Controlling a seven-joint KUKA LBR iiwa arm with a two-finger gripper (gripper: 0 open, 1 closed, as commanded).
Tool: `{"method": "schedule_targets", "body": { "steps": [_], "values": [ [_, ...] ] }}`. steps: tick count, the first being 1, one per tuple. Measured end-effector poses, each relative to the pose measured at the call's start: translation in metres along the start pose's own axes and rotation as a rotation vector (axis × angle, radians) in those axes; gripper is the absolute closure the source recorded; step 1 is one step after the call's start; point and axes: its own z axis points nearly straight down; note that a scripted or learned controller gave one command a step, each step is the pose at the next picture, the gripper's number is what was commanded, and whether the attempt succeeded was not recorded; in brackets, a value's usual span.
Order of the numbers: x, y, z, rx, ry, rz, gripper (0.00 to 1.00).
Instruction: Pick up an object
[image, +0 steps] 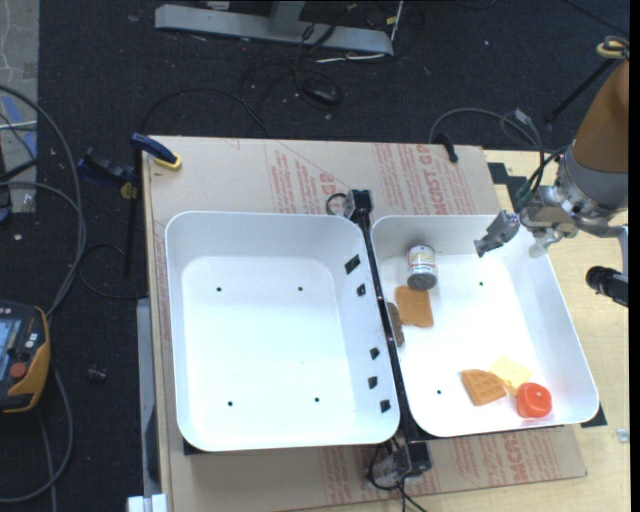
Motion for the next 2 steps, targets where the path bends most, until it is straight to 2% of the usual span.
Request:
{"method": "schedule_targets", "body": {
  "steps": [1, 2],
  "values": [
    [0.024, 0.043, 0.113, 0.009, 0.002, -0.002, 0.0],
    [0.054, -0.008, 0.054, -0.005, 0.0, -0.001, 0.0]
  ]
}}
